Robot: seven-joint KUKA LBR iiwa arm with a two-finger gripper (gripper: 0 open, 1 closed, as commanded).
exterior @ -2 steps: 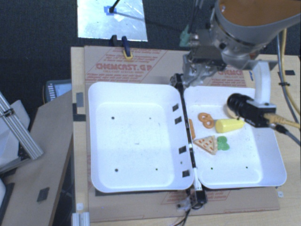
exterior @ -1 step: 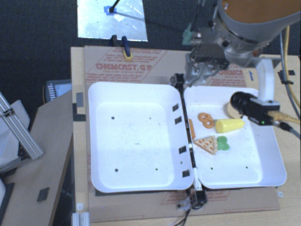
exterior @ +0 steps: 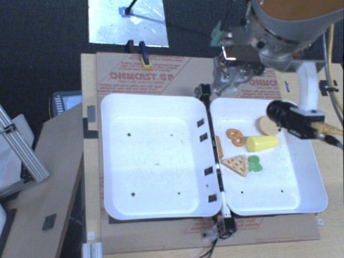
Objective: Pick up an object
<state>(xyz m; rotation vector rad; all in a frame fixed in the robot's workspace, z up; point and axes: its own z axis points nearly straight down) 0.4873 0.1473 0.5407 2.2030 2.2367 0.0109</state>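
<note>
Arm hangs high over the right bin [exterior: 301,198]'s far edge, gripper [exterior: 232,74] above the rim; jaws too blurred to tell; nothing picked yet; pretzel [exterior: 234,136], yellow piece [exterior: 262,142], pizza slice [exterior: 236,165] lie clustered mid-bin; next, I'd say, descend squarely over one.

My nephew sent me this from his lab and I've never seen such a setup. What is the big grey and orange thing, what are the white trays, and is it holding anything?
One camera fixed above the bench looks down at a slant. The grey and orange thing at the top right is a robot arm; its gripper hangs over the far edge of the right bin, and I see nothing held in it. Its job is to pick up an object. The left bin and right bin are shallow white trays. In the right one lie small toy foods: a pretzel, a yellow piece, a pizza slice, a green piece and a tan round piece.
</note>
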